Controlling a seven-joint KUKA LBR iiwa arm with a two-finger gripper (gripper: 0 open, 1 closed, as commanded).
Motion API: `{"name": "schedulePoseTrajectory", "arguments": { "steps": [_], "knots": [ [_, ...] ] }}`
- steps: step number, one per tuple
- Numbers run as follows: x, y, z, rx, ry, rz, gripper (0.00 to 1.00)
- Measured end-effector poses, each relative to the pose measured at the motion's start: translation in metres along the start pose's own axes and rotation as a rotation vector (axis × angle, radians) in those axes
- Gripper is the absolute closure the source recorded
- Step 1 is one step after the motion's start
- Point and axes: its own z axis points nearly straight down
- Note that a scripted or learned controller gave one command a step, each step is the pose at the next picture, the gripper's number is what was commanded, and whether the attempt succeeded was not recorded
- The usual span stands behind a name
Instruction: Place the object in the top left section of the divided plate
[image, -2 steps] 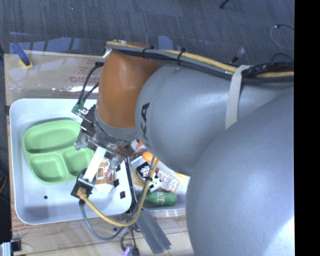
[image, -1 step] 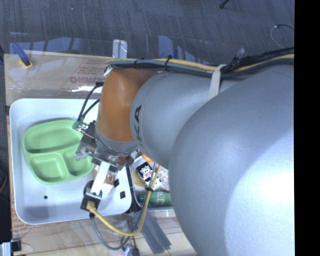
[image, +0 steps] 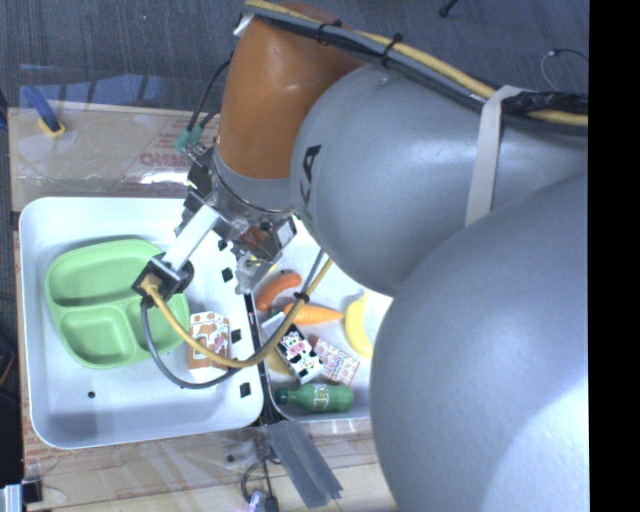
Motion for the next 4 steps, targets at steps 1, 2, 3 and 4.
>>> {"name": "schedulePoseTrajectory", "arguments": {
  "steps": [1,2,3,4],
  "knots": [
    [0.004,-0.025,0.044,0.002,-0.004,0.042,0.00],
    [0.005,-0.026,0.035,0.004,-0.008,0.031,1.00],
    [0.041,-0.051,0.092,0.002,-0.005,-0.094,1.00],
    [0.041,-0.051,0.092,0.002,-0.005,-0.094,0.00]
  ]
}}
